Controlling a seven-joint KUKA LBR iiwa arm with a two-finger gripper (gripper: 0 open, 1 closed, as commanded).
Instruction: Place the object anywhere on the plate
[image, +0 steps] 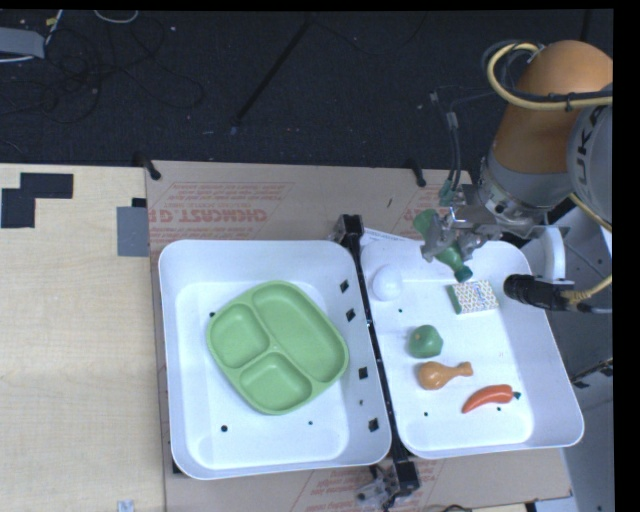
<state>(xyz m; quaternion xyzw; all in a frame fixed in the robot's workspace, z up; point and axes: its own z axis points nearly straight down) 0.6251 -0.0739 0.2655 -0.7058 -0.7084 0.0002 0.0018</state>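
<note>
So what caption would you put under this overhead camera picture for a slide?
Robot gripper over the right bin, above toy foods; a green divided plate waits in the left bin.

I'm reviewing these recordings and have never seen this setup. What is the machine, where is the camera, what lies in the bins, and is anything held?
One fixed camera looks down at a slant. The grey robot arm with an orange band enters from the right; its gripper hangs over the right white bin, with a teal-green piece at its tip, grasp unclear. That bin holds a white ball, patterned square sponge, green round toy, orange drumstick-shaped toy and red-orange chilli. The left white bin holds the green three-compartment plate, the target.
</note>
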